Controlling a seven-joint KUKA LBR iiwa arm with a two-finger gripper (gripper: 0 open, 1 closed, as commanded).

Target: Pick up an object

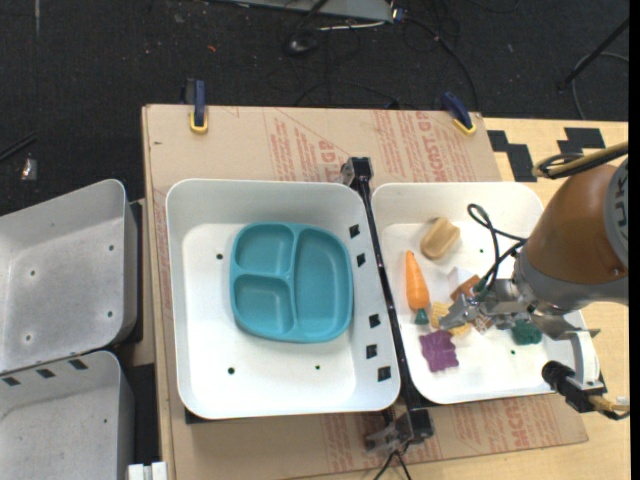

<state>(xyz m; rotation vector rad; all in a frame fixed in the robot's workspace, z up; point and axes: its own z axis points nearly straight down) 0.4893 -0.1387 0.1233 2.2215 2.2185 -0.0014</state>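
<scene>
In the right bin (pixel 520 206), an orange carrot (pixel 415 280) lies near the left wall and a tan bread-like piece (pixel 439 237) sits toward the back. A purple piece (pixel 437 350) lies toward the front, and a small brown piece (pixel 466 289) sits in the middle. My gripper (pixel 462 314) is low over the bin's middle, between the brown piece and the purple one, just right of the carrot's lower end. A small green piece (pixel 421 317) lies beside it. The arm's orange band (pixel 580 230) covers the bin's right part.
The left bin (pixel 200 298) holds a teal divided plate (pixel 292 281). A dark green piece (pixel 526 335) lies at the right bin's right side under the wrist. A black divider (pixel 378 288) runs between the bins. Grey metal trays (pixel 60 268) stand to the far left.
</scene>
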